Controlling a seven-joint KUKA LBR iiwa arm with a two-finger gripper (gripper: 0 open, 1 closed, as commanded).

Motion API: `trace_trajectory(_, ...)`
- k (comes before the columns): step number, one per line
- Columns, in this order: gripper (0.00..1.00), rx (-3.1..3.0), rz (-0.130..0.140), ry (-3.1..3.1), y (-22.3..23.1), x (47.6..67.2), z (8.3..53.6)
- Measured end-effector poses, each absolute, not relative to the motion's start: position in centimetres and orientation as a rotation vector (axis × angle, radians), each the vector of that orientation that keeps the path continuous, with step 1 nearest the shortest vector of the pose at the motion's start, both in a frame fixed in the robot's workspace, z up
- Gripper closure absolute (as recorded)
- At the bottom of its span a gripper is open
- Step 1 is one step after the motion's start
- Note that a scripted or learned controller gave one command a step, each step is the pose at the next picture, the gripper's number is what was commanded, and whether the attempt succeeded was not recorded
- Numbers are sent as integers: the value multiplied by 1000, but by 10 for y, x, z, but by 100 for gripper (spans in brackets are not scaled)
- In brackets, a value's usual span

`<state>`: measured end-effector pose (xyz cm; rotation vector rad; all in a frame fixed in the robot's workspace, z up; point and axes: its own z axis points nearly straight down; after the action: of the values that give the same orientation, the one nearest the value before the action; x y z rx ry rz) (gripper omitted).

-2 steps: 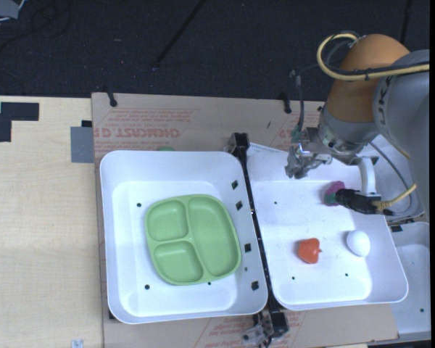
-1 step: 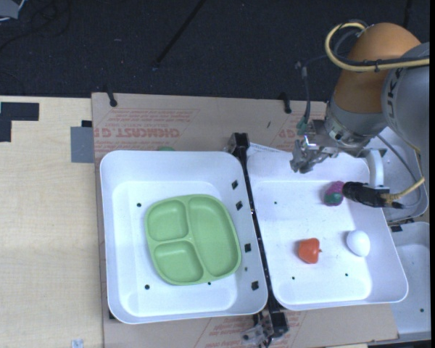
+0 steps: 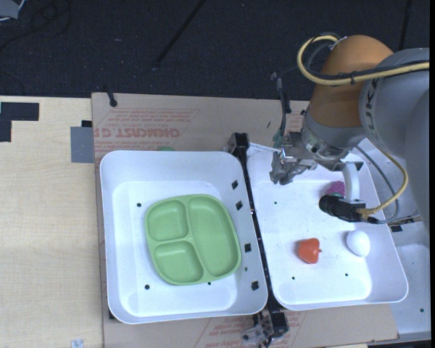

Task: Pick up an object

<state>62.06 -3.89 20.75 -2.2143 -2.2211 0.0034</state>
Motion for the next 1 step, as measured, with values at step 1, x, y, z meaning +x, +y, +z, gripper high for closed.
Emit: trace_trajectory(1,100,-2215,5,-2221,8,601,201)
